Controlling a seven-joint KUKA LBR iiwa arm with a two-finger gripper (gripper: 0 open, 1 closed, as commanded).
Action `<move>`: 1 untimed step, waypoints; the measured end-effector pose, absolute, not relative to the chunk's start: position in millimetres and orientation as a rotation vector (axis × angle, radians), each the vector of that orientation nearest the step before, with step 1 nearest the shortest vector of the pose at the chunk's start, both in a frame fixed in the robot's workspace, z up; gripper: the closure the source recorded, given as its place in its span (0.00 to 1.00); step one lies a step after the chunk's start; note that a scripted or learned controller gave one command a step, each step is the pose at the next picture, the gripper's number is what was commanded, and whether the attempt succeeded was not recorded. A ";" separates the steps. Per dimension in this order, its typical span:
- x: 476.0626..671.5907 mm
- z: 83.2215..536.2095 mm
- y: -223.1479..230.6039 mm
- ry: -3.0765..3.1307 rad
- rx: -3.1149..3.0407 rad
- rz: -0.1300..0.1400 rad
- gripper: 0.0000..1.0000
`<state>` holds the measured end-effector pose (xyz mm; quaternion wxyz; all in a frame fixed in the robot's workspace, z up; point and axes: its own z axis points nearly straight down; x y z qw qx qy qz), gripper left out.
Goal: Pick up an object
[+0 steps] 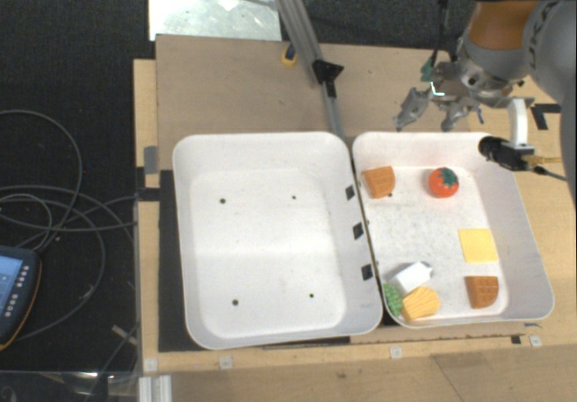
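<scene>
My gripper hangs over the far rim of the right bin, its fingers spread open with nothing between them. Below it in that bin lie an orange block by the near-left wall and a red tomato-like ball to its right. Further toward the front sit a flat yellow square, a brown-orange block, a white piece and a yellow wedge with a green bit beside it.
The left bin sits next to the right one, joined by black clips along the shared wall. A grey pole slants across the back of the bench. Cables and a tablet lie on the floor at left.
</scene>
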<state>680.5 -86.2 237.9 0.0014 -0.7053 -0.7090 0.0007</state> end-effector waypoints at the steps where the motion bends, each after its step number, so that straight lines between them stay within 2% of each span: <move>1: 681.3 240.6 -86.4 -2.229 -2.215 0.000 0.00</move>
